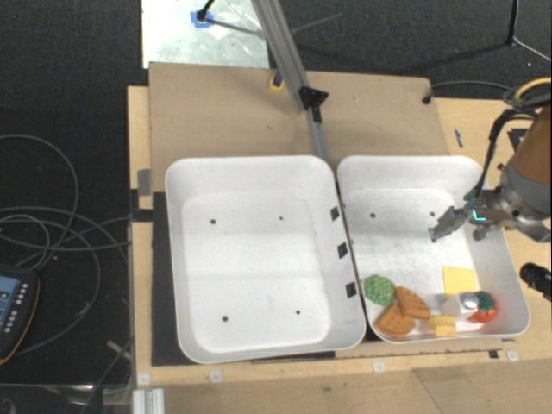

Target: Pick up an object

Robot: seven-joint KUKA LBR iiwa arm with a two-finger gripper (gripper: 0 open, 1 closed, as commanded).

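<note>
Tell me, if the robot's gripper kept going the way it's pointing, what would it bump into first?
The gripper points left and slightly down, so probably the bare floor of the right bin. The toys lie nearer the front wall, off that line. Height is hard to judge.

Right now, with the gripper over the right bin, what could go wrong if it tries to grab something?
1. The objects are crowded along the right bin's near wall: the orange waffle pieces touch each other, so a grasp may catch two or slip.
2. The gripper sits apart from the pile and could close on nothing.
3. The yellow block lies flat, hard to pinch.
</note>
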